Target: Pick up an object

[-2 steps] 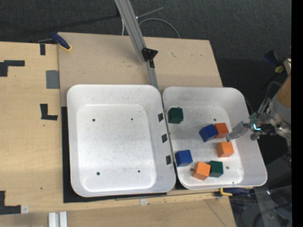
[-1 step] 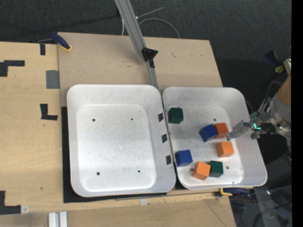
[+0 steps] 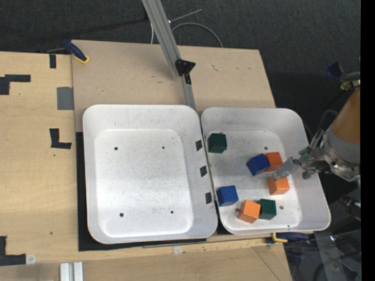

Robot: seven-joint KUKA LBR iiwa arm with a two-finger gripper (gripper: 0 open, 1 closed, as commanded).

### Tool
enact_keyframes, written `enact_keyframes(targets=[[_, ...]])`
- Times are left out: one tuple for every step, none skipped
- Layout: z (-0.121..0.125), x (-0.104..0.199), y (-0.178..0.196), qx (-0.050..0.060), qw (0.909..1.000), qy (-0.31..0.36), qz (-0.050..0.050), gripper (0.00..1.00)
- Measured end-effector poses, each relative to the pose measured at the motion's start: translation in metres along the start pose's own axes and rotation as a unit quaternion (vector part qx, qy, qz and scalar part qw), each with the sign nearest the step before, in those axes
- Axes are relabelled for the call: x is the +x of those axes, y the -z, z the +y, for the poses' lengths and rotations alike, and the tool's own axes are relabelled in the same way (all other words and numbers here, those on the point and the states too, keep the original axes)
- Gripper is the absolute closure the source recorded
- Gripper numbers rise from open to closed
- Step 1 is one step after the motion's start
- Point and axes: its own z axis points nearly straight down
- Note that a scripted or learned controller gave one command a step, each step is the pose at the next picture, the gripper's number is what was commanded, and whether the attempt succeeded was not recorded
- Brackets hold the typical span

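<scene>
Far left on the pale wooden bench (image 3: pixel 222 81): black tape marks (image 3: pixel 15 82) and a grey patch (image 3: pixel 64 98). Just above these, at the board's corner, a blue-and-yellow clamp (image 3: pixel 77 51).

Next, the left bin (image 3: pixel 140 119), white and shallow, flecked with grime, with four small dark dots on its floor.

Slanting down from the top edge toward the seam between the bins, a grey metal bar (image 3: pixel 163 29) with a black clip (image 3: pixel 185 67) partway down. Behind it, looping over the dark floor, a thin white cable (image 3: pixel 199 27).

Then the right bin (image 3: pixel 252 124), touching the left one along its side. Inside it, in order:
- a dark green cube (image 3: pixel 217 142) near the upper left
- a blue cube (image 3: pixel 227 195) low by the seam
- a tilted orange cube (image 3: pixel 250 210) near the front wall, touching a second green cube (image 3: pixel 268 208)
- a second blue cube (image 3: pixel 258 164) mid-bin, touching an upper orange cube (image 3: pixel 273 158)
- just below those, a lower orange cube (image 3: pixel 279 185)

Reaching in over the right rim, the gripper (image 3: pixel 282 171), low over the gap between the upper and lower orange cubes, its tip just beside both. Not clear enough to judge how wide it stands, nor whether anything is clasped in it. Behind it, the grey arm (image 3: pixel 343 157) with its orange band (image 3: pixel 351 122).

At the front bench edge, under the right bin, a small yellow clamp (image 3: pixel 280 237).
</scene>
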Motion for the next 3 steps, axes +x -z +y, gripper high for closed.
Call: enact_keyframes(targets=[[-0.001,0.004,-0.044,0.0,1.0,0.0,0.0,0.0],[-0.001,0.005,-0.081,-0.001,1.0,0.0,0.0,0.0],[-0.001,0.005,-0.07,-0.001,1.0,0.0,0.0,1.0]])
